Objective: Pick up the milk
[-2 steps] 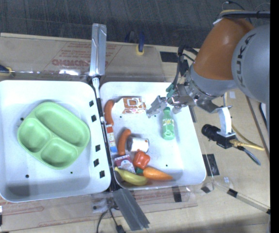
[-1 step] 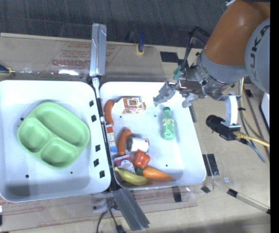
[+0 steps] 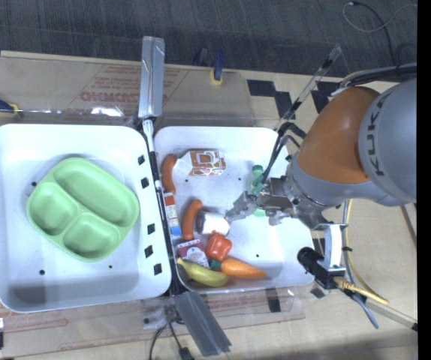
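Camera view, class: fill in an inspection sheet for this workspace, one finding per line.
Surface: two white bins side by side; left bin, right bin.
Job's things: milk carton lies near the right bin's back wall, apart from the pincer.
Clutter: green divided plate in left bin; sausages, red pepper, carrot, banana in right bin.
Grippers: pincer low over the right bin's middle; finger state unclear.
Cables: black cable on the floor, top right.
Surroundings: cardboard under bins, dark carpet.
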